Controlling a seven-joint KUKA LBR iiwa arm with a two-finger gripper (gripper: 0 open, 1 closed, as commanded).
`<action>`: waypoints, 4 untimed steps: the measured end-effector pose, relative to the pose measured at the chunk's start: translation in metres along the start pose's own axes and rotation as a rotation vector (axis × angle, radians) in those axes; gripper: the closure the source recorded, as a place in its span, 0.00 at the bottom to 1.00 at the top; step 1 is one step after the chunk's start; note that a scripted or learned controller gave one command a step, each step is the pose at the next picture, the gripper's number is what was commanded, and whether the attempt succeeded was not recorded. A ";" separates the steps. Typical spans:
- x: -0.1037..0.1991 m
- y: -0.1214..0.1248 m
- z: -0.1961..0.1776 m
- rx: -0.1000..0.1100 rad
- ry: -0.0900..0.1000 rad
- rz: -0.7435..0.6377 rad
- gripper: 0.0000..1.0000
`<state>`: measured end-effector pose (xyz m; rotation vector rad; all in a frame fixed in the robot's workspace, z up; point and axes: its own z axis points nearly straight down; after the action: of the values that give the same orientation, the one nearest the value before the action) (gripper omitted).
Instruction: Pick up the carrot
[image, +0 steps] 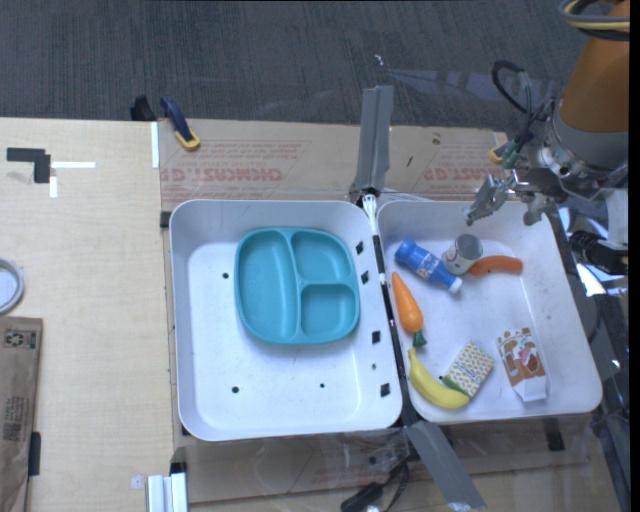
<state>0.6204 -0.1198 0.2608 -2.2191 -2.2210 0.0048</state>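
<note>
Jaws (487, 205) hang over the far edge of the right bin (560, 400), at the end of dark metal linkage below the grey arm (590, 130) with its orange band; they look spread apart, and nothing sits between them. Just below them in the bin lie a small grey can (466, 250) and, touching it, an orange curved toy (497, 265). Beside the can, a blue bottle (426, 265) with a white cap lies on its side.

Nearer the divider between the bins, well apart from the jaws, the carrot (405, 302) lies lengthwise, its green top toward the near side. A banana (435, 386) curves along the near wall, with a small patterned packet (469, 367) touching it and a white carton (521, 363) off to the right.

Next door, the left bin (200, 380) carries a teal divided plate (298, 285). Both bins rest on the bench (80, 300).
</note>
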 end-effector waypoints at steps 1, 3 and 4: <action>0.016 -0.054 0.170 -0.002 0.001 -0.128 0.00; 0.073 -0.070 0.053 0.000 0.000 0.208 0.00; 0.086 -0.044 0.071 0.000 0.000 -0.145 0.00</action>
<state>0.5757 -0.0340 0.1900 -2.0532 -2.3757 0.0047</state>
